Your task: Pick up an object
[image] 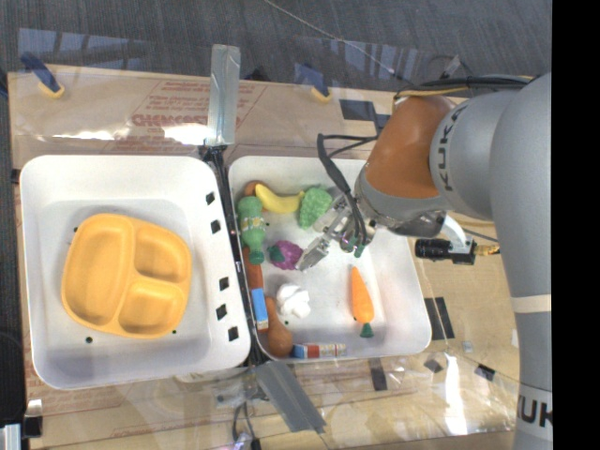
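The right bin (405, 279) holds several toy foods. A yellow banana (272, 198) and a green leafy piece (316, 205) lie at its far side, a green cob (249, 217) stands by the left wall, a purple piece (286, 253) sits mid-bin, and an orange carrot (361, 294) lies to the right. My gripper (323, 237) hangs over the middle of the bin, just right of the purple piece and below the green leafy piece. Its fingers stand open with nothing between them.
A yellow divided plate (127, 275) lies in the left bin (47, 186). Near the right bin's front are a white lump (293, 300), a brown piece (278, 337), a blue block (259, 306) and a small marker-like stick (319, 350). The arm's orange wrist (403, 153) overhangs the bin's far right corner.
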Robot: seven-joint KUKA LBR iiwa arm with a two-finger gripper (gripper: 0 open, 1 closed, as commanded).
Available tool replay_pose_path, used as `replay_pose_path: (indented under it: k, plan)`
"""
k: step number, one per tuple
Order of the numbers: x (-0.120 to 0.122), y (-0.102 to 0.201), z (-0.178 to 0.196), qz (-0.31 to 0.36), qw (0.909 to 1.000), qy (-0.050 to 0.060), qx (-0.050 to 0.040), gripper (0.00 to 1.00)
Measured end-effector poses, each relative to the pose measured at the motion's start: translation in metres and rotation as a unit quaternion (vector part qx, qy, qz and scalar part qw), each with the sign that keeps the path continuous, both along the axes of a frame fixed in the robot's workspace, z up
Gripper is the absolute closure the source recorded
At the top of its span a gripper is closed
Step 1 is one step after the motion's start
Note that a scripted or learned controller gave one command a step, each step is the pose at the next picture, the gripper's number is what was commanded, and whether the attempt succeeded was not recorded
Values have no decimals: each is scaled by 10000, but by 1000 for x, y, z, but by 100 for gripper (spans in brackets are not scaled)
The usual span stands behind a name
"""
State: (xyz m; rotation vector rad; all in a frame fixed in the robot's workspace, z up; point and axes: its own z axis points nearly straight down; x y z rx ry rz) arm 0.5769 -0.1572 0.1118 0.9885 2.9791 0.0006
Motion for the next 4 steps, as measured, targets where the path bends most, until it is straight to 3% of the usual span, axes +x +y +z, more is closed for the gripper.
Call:
replay_pose_path:
  k: [1,2,3,4]
  plan:
    - [68,-15,-19,-1281,9918,8,0,0]
    - [20,-5,-20,-2705,9627,32,7,0]
    - [14,39,-20,-2521,9677,18,6,0]
    - [10,44,-20,-2403,9707,24,-3,0]
